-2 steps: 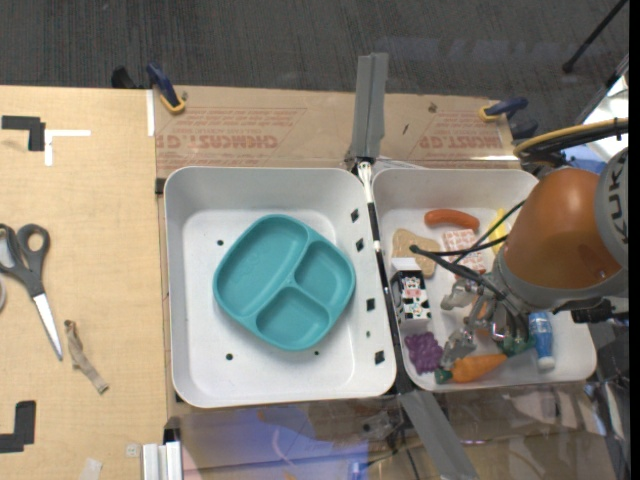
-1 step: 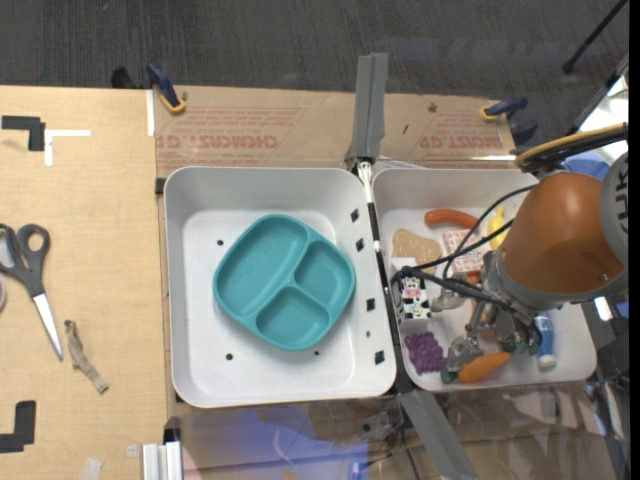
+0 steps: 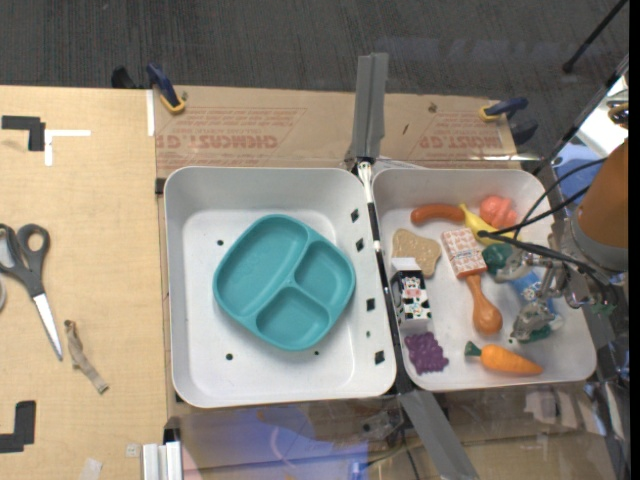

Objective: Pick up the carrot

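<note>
The carrot [image 3: 505, 360] is seen lying flat near the front wall of the right bin [image 3: 560, 380], its green top turned toward the grapes [image 3: 427, 352]. Just behind the carrot, and a little to its right, the gripper [image 3: 530, 325] is poised above the bin floor; whether its fingers are apart or together cannot be told. For a sound grasp, the gripper should probably be brought forward over the carrot's thick middle, with the fingers set across its width. Farther behind the carrot, the wooden drumstick [image 3: 478, 298] should be left undisturbed.
</note>
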Motion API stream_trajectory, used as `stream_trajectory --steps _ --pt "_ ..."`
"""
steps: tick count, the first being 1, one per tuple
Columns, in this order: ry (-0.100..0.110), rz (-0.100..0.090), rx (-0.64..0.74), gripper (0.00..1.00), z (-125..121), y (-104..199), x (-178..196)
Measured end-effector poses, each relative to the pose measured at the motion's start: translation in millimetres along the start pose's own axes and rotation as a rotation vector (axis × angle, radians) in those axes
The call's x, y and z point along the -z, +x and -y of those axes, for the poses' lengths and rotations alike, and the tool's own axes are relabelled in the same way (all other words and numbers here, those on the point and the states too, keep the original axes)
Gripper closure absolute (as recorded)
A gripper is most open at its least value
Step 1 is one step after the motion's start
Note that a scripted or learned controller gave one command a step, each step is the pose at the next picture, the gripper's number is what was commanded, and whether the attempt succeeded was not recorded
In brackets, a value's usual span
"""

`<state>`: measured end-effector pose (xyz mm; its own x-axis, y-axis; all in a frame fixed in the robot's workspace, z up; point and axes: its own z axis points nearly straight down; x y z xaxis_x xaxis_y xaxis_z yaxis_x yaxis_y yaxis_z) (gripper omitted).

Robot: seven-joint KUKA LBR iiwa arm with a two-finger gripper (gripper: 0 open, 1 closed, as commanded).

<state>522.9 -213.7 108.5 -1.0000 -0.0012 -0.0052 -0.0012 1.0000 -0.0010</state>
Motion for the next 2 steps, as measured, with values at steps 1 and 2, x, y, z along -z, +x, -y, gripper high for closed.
stream_trajectory --steps 1,2 --pt "-0.001 0.001 -0.129 0.00 -49 25 -15" --pt "0.001 0.029 -0.081 0.00 -111 35 -9"
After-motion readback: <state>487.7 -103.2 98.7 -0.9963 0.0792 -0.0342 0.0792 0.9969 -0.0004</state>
